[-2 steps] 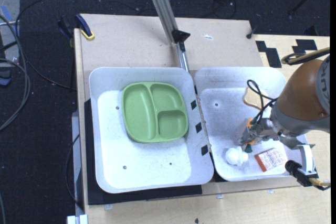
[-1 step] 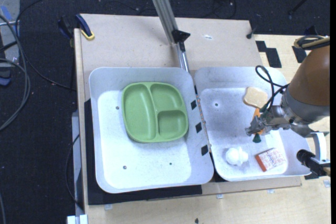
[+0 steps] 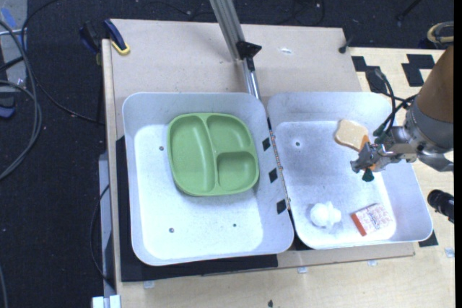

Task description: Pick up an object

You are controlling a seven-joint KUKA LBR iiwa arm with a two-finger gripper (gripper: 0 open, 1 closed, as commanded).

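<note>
In the right bin (image 3: 404, 227), the gripper (image 3: 367, 164) sits just below a tan, rounded sponge (image 3: 351, 134); I cannot tell its state. A white ball (image 3: 325, 214) and red-white packet (image 3: 372, 218) lie near the front. A green plate (image 3: 214, 154) fills the left bin (image 3: 144, 227).

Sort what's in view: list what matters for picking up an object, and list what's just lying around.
Matters for the pick:
- gripper, over the right bin
- tan bread-like piece, nearest the gripper
- white lump
- red and white packet

Just lying around:
- green divided plate in the left bin
- metal pole behind the bins
- cables on the floor
</note>
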